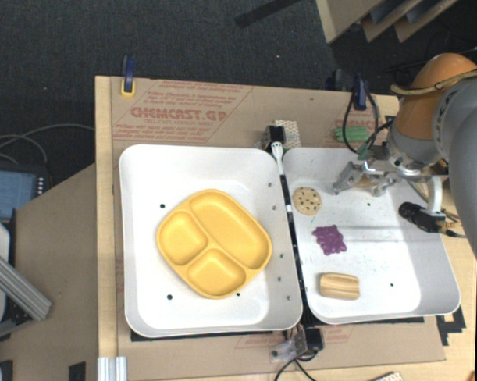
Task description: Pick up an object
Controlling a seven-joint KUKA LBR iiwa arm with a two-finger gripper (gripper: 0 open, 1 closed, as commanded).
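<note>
The right bin [423, 270] holds three small things. A round speckled cookie [306, 201] lies near its left wall, a purple bunch-shaped piece [329, 239] sits in the middle, and a tan bread roll [339, 286] rests toward the front. My gripper [362, 181] hangs over the bin's back part, right of the cookie and apart from it. Its metal fingers [347, 179] are spread open with nothing between them. The grey arm with its orange band [434, 83] comes in from the upper right.
A yellow three-compartment plate [213, 242] lies in the left bin [145, 182]. A black part [419, 216] sticks out beside the arm over the right bin's right side. Clamps and cables sit along the cardboard's back edge [359, 92].
</note>
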